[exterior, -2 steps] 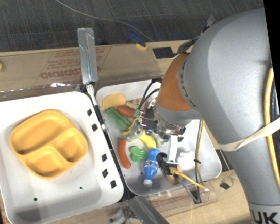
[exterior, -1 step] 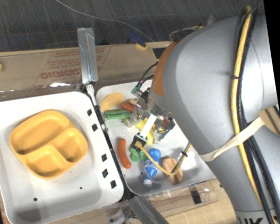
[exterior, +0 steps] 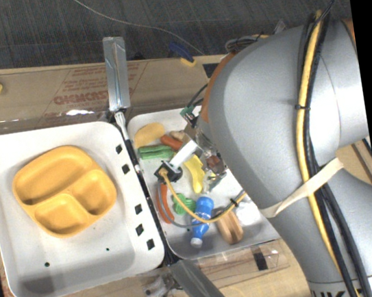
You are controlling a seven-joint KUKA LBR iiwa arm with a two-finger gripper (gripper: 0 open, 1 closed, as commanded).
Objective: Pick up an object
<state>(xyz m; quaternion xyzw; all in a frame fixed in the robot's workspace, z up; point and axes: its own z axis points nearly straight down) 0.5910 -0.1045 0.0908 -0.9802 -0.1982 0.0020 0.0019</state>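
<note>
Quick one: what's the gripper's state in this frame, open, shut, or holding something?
The gripper: cannot be told; it hangs low over the clutter in the right bin.

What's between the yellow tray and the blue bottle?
Camera view: between yellow tray and blue bottle lie the bins' adjoining rims, an orange strip, a green piece.

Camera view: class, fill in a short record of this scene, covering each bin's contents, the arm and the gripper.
left bin: one yellow divided tray
right bin: many small things, among them a blue bottle, a yellow banana and a wooden block
arm: reaches in from the right, over the right bin
gripper: low among the small things; whether it holds anything cannot be told
</note>
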